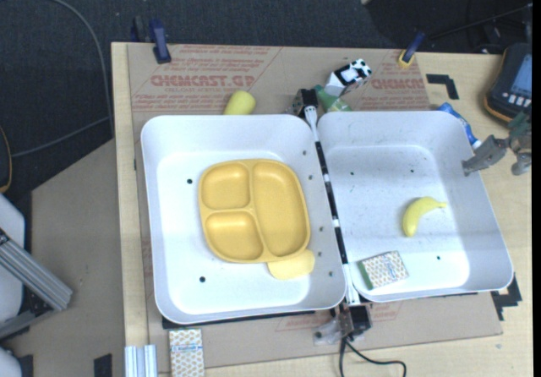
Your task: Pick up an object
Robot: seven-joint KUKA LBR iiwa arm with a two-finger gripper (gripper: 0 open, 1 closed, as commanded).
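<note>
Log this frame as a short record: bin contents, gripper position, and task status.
left bin: yellow divided plate, a pale yellow piece at its near edge
right bin: banana, small printed packet
gripper: at the right bin's right rim, apart from the banana
outside bins: yellow object on the bench behind the left bin
task status: nothing picked up yet

Yellow piece half under divided plate (shape unclear)

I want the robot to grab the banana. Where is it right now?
The banana lies in the right bin, toward the middle, with a small packet just below and left of it near the bin's front edge.
</note>
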